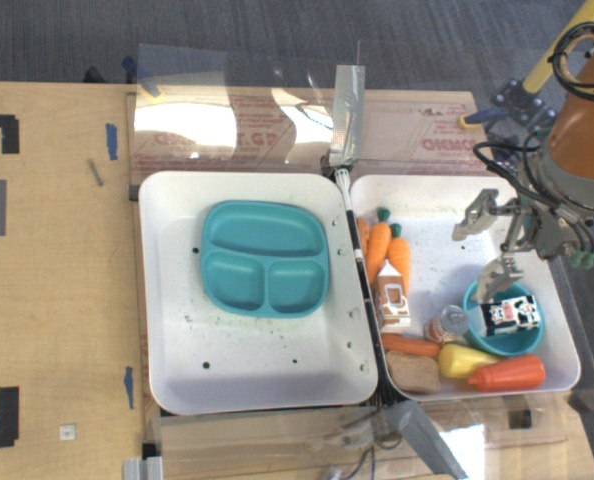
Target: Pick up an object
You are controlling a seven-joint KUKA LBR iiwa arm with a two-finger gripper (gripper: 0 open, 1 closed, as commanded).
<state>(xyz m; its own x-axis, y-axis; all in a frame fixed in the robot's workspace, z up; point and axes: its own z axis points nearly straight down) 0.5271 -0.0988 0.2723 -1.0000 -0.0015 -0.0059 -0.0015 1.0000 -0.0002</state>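
Observation:
My gripper (pixel 477 260) hangs over the right bin (pixel 432 203), just up and left of a teal bowl (pixel 493 344). Its two grey fingers (pixel 473 217) stand apart and open, with only white bin floor between them. In the bowl lies a small black-and-white carton (pixel 512 314). Two carrots (pixel 388 251) lie along the bin's left wall, with a white and orange carton (pixel 393 303) just below them. A clear cup (pixel 449 321), a yellow fruit (pixel 462 360) and a red-orange vegetable (pixel 509 373) sit along the front edge.
The left bin (pixel 167 268) holds a teal divided plate (pixel 265 258). An orange stick-shaped piece (pixel 409 346) and a brown slice (pixel 411 371) lie at the right bin's front left. Cables and the orange-banded arm (pixel 577 148) hang over the right bin's far right corner.

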